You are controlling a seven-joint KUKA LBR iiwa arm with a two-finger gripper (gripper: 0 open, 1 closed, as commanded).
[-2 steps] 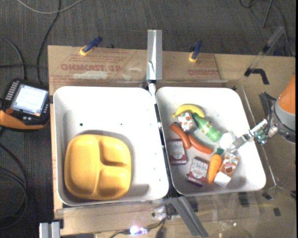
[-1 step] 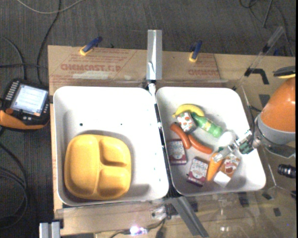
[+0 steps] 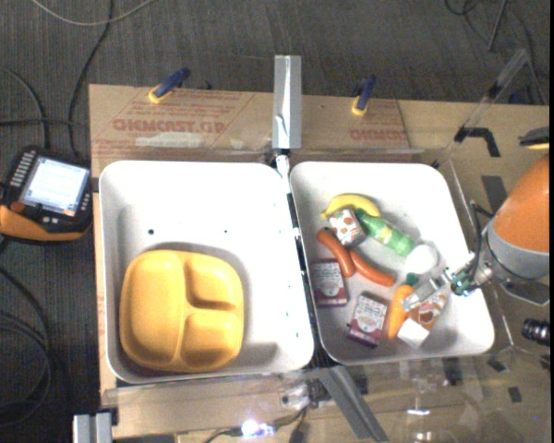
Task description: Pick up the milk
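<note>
Several small cartons lie in the right bin [image 3: 462, 212], and their labels are too small to tell which one is the milk. A brown-and-white carton [image 3: 421, 322] sits at the front right, beside an orange carrot [image 3: 400, 308]. A purple carton [image 3: 367, 318] and a maroon carton [image 3: 328, 282] lie further left. A red-and-white carton [image 3: 348, 228] rests against the banana [image 3: 352, 205]. My gripper [image 3: 437, 289] reaches in from the right and hangs just above the brown-and-white carton, with nothing visibly held.
A green bottle [image 3: 389, 237], a red sausage [image 3: 357, 257] and a white object [image 3: 423, 257] crowd the middle of the right bin. The left bin [image 3: 120, 187] holds a yellow divided plate [image 3: 182, 307]. A teach pendant [image 3: 44, 195] lies off the bench at left.
</note>
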